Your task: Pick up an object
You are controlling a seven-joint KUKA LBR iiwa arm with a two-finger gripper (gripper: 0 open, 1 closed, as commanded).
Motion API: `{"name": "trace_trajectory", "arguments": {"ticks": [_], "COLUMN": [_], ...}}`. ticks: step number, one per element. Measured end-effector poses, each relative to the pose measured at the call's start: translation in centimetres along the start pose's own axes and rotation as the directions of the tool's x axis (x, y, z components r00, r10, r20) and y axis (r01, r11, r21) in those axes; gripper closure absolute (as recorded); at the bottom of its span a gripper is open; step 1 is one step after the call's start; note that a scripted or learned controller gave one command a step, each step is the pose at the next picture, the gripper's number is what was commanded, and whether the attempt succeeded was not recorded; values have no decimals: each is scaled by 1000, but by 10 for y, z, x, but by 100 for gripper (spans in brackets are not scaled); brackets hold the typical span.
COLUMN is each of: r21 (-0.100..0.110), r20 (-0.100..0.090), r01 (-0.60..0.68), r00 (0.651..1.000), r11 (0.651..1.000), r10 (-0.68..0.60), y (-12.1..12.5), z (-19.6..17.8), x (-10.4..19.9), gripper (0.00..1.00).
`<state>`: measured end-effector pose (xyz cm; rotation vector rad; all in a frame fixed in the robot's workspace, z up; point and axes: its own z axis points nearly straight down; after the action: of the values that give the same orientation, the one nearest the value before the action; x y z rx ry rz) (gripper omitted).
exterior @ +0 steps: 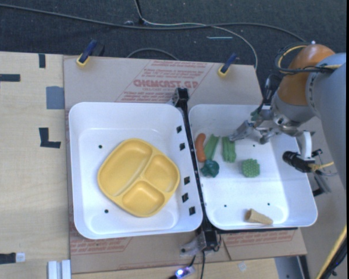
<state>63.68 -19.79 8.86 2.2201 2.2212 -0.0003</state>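
The right bin (pixel 296 205) holds several small items: an orange carrot (pixel 200 146), a dark green pod (pixel 212 146), a bright green block (pixel 228 149), a teal round piece (pixel 210 168), a knobbly green ball (pixel 250 168) and a tan wedge (pixel 259 217). My gripper (pixel 249 135) hangs over the bin's far right part, above and right of the bright green block. It is open with nothing between its fingers.
The left bin (pixel 84 132) holds a yellow divided plate (pixel 139 176). A black divider (pixel 189 156) runs between the bins. Both bins rest on a cardboard sheet (pixel 157 80) held by yellow-and-blue clamps. Cables cross the dark floor behind.
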Motion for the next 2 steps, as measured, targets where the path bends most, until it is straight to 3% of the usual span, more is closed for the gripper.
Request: {"name": "trace_trajectory", "arguments": {"ticks": [1,2], "r21": [-2,-2], "r20": [3,0], "r01": [2,1], "r00": [1000,1000], "r11": [1000,1000], "r10": [-2,-1], "y": [1,2], "z": [-11,-55], "x": [0,6], "gripper": [100,100]}}
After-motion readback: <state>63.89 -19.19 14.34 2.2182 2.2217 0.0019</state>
